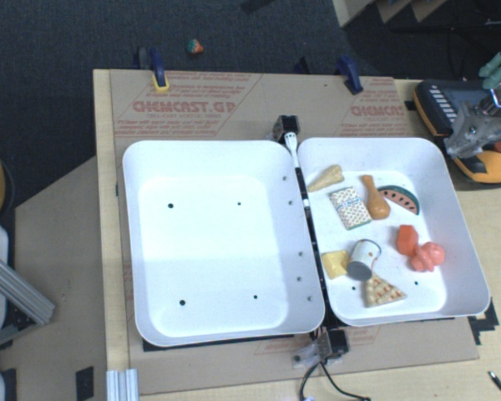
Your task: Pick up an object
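1. Far left, a metal rail point(18, 297) sits off the edge of the counter point(107, 224). The counter is a tan board with a protective sheet point(234, 98) at the back, printed in red letters.
2. Two blue clamps point(159, 67) grip that back edge, one toward the left and one further right. A tiny orange and green thing point(195, 47) lies on the dark floor behind them.
3. The left bin point(134, 224) is plain white, with a few small black dots on its bottom.
4. The right bin point(459, 224) touches it along the middle seam, and everything there is to pick from is in this one.
5. On its left side, a tan bread wedge point(326, 177) lies near the back, with a speckled white packet point(350, 206) just in front of it. A yellow cheese wedge point(336, 263) sits closer to the front.
6. A grey can point(361, 260) lies on its side touching the cheese. A pizza slice point(382, 291) is just in front of the can.
7. Mid-bin, a brown drumstick point(373, 197) lies beside the packet, and a watermelon slice point(398, 197) is just to its right.
8. Further right, a red pepper point(407, 239) sits next to a pink lumpy fruit point(427, 256). They're touching or nearly so.
9. The pincer point(474, 134) hangs past the right bin's back right corner, over a black and orange handset point(438, 107), well apart from all the food. Honestly can't tell if it's apart or together, and nothing visible is clamped in it.
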### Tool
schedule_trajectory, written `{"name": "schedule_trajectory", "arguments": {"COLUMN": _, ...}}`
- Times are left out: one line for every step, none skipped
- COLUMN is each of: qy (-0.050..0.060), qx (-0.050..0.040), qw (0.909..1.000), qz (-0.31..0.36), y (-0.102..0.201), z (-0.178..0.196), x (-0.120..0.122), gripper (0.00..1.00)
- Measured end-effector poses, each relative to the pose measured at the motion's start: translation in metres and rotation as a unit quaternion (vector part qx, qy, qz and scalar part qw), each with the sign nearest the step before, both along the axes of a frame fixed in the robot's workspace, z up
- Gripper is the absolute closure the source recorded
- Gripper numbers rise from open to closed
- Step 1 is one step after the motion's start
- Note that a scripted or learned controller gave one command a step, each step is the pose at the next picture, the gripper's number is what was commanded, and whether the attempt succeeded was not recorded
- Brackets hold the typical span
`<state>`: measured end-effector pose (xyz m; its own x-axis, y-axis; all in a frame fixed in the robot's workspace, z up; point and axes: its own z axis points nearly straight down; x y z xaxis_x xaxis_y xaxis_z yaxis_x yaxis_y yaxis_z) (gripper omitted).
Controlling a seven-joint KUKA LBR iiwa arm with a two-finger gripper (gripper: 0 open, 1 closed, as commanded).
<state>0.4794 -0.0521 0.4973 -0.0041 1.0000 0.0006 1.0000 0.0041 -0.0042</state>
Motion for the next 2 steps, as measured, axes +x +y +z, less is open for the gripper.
{"name": "schedule_trajectory", "arguments": {"qy": -0.006, "qx": -0.0003, "qw": 1.0, "qz": 0.0, "y": 0.0327, "z": 0.0404, "x": 0.0003, "gripper": 1.0}}
{"name": "schedule_trajectory", "arguments": {"qy": -0.003, "qx": -0.0006, "qw": 1.0, "qz": -0.002, "y": 0.0309, "z": 0.038, "x": 0.0002, "gripper": 0.0}}
